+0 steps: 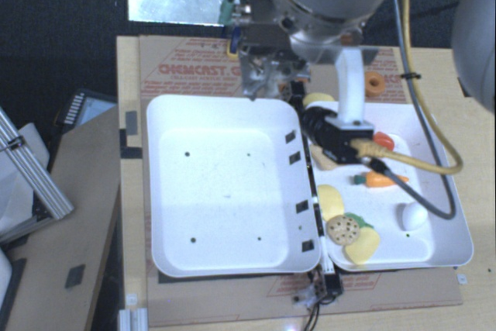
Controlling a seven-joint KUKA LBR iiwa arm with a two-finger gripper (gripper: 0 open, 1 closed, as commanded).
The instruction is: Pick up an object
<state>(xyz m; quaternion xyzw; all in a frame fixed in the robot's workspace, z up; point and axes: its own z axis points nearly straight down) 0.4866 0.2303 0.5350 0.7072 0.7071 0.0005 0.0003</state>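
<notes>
My gripper [267,85] hangs over the far rim of the left bin [225,190], right at its far right corner, close to the seam between the two bins. Open or closed? I can't tell from up here; the metal at its tip is a blur against the rim. I see nothing held in it.

Just right of me, in the far left corner of the right bin [457,244], sits a pale yellow piece [319,99]. Further right, by that bin's far edge, there's a small orange ring [375,83]; I can't tell whether it lies inside the bin or on the board behind it.

Moving nearer now, all in the right bin: a red-orange piece [383,142] around the middle, and a little carrot [380,181] just near of it, green end pointing left. A white egg [412,217] lies nearer still, toward the right.

Along the bin's left wall, a yellow slice [331,201], then a round speckled cookie [342,229] touching a green leafy bit [361,222], and another yellow slice [363,246] at the near rim.

Both bins sit on a brown board with red lettering [194,62].
</notes>
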